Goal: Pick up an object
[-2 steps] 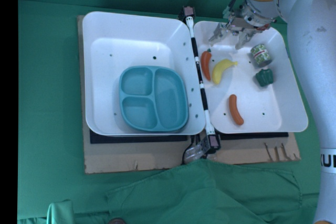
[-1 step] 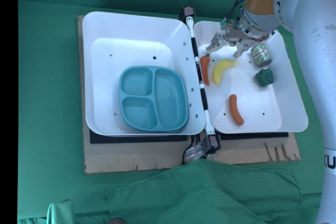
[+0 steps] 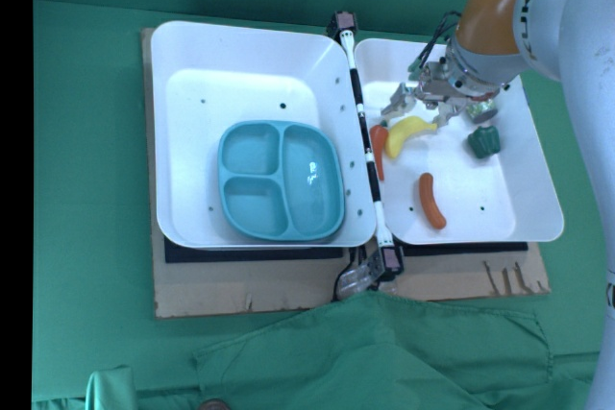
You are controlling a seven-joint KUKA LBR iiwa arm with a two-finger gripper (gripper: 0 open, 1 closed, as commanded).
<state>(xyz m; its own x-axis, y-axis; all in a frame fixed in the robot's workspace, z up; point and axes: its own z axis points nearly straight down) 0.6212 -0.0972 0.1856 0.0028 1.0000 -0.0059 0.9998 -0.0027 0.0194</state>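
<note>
My gripper (image 3: 420, 108) hangs over the back left part of the right bin (image 3: 538, 206), open, with its two fingers spread apart. Just below and in front of the fingers lies a yellow banana (image 3: 408, 133); I cannot tell whether they touch it. An orange carrot (image 3: 379, 151) lies beside the banana, against the bin's left wall. A red-orange sausage (image 3: 431, 201) rests nearer the front of the bin. A dark green pepper (image 3: 483, 142) sits to the right of the gripper.
The left bin (image 3: 192, 62) holds a teal divided plate (image 3: 281, 180). A black-and-white bar (image 3: 363, 125) runs between the two bins. Green cloth (image 3: 384, 350) lies in front of the bench. My arm covers the right bin's back right corner.
</note>
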